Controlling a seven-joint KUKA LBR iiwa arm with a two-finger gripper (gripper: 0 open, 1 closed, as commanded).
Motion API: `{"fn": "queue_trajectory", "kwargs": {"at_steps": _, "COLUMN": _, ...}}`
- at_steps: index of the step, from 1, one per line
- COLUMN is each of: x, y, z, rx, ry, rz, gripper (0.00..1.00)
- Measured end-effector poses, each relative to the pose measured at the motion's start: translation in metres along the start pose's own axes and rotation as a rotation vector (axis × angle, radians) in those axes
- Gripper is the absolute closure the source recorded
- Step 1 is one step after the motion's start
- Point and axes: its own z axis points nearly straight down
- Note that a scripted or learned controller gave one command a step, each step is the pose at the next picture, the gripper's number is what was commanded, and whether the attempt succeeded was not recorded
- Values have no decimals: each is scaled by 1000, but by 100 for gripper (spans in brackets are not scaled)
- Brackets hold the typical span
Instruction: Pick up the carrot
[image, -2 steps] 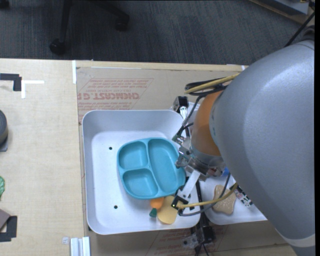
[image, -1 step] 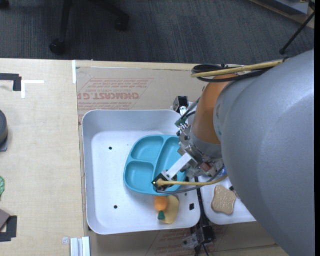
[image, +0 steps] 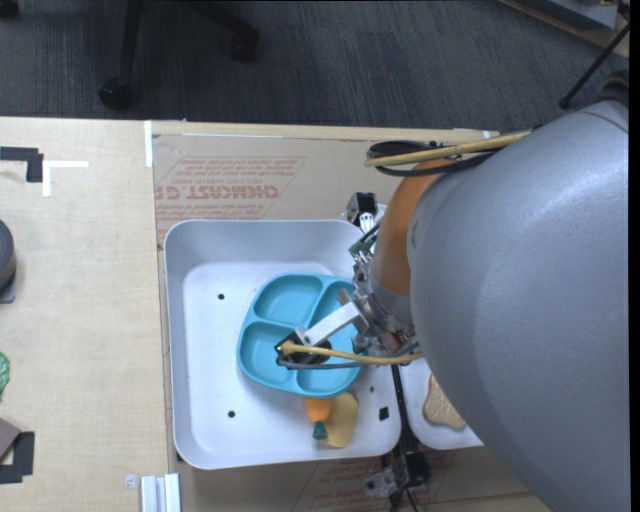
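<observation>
Carrot, small and orange with a green top at its 6 o'clock end, lies on the floor of the left bin. It is toward the bin's 5 o'clock corner, just outside the blue plate's rim at the plate's 5 o'clock. It is apart from the gripper, which stands at the carrot's 1 o'clock.

The grey arm is the largest thing, covering the view from 1 o'clock round to 5 o'clock. Its orange band shows at its 9 o'clock edge. Under the bins lies a brown cardboard sheet with red print, and at the sheet's 9 o'clock is the pale wooden bench top. The left white bin sits at the centre of the view. A strip of the right white bin shows at the left bin's 4 o'clock, beneath the arm.

The blue plate, divided into three compartments, lies flat in the left bin, toward 3 o'clock of the bin's middle. The gripper hangs over the plate's 3 o'clock rim; whether it is clenched or released cannot be told.

A tan flat piece, partly hidden by the arm, lies in the right bin. A pale yellow piece touches the carrot at the carrot's 3 o'clock.
</observation>
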Motion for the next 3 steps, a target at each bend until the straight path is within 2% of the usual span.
{"fn": "queue_trajectory", "kwargs": {"at_steps": 1, "x": 30, "y": -67, "z": -3, "rx": -6, "ry": 6, "rz": 74, "gripper": 100}}
{"fn": "queue_trajectory", "kwargs": {"at_steps": 2, "x": 22, "y": -40, "z": 76, "rx": -4, "ry": 13, "rz": -117, "gripper": 100}}
{"fn": "queue_trajectory", "kwargs": {"at_steps": 3, "x": 51, "y": -116, "z": 10, "rx": -7, "ry": 5, "rz": -93, "gripper": 100}}
